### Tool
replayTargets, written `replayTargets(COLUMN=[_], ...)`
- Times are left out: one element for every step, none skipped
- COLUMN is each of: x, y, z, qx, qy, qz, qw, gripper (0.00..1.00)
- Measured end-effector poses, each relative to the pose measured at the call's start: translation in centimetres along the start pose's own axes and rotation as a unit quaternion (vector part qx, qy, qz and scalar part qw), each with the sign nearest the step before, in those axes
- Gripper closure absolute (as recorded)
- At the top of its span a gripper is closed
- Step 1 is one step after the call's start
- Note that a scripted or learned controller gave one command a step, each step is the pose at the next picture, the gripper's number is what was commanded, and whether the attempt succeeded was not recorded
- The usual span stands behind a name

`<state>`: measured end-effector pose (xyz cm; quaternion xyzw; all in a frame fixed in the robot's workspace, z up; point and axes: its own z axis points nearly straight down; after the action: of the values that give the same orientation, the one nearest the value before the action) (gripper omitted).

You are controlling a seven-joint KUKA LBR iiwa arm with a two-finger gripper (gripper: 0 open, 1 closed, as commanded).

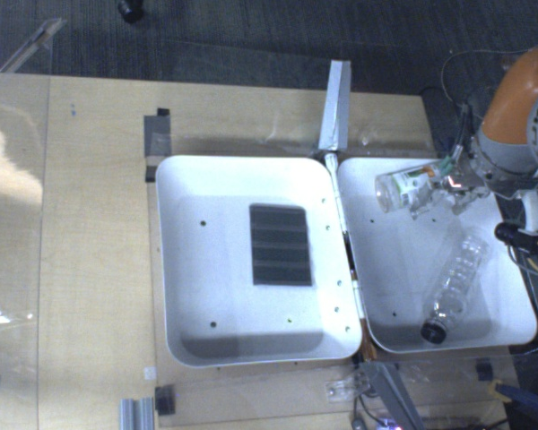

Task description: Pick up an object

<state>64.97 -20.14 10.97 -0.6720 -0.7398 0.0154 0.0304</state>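
Nearest the camera within the right bin (520, 321), a clear plastic bottle (453, 287) with a dark cap is lying slanted. Beyond it, toward that bin's far edge, the gripper (438, 186) is clamping a small clear jar (400, 189). Left of that bin, a dark ribbed block (281, 245) is lying in the left bin (184, 240).

Light: bright, even, from overhead
Glare: pale reflections left of the left bin (184, 240), on the worktop (90, 240)
Shadows: soft, along that bin's near wall
Sharpness: slightly soft throughout
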Motion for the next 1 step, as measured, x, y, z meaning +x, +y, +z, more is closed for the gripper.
replayTargets(x=[4.55], y=[0.69], z=[2.54], qx=[0.000], qy=[-0.009], qz=[-0.075], qw=[0.9971], gripper=[0.00])
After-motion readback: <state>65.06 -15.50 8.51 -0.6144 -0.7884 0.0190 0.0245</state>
